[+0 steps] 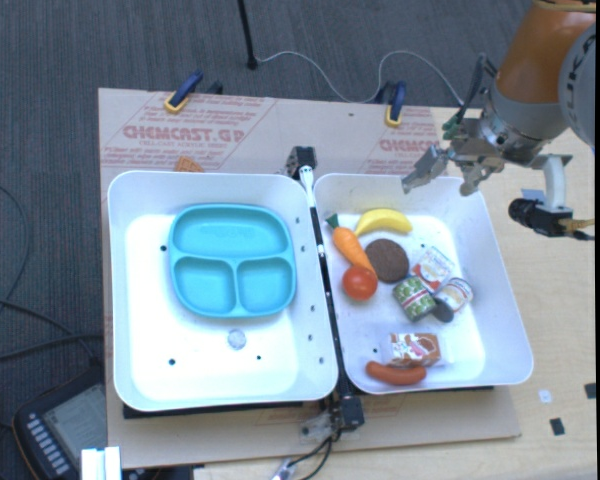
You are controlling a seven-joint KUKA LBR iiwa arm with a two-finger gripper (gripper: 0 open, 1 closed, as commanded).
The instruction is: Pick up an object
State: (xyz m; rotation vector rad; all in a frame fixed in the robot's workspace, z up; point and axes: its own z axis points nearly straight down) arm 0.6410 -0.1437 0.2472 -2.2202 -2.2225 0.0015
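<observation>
The gripper (446,173) hangs above the right bin's (500,258) far rim, jaws spread, holding nothing. Below it lie a banana (382,221), carrot (350,245) and tomato (359,284).

Even, fairly bright light is falling from overhead, and shadows are staying soft and short. The two white bins (130,268) are glaring slightly, washing out detail on their floors. The picture is looking a little soft overall; the small food toys (420,298) are lacking crisp edges.
</observation>
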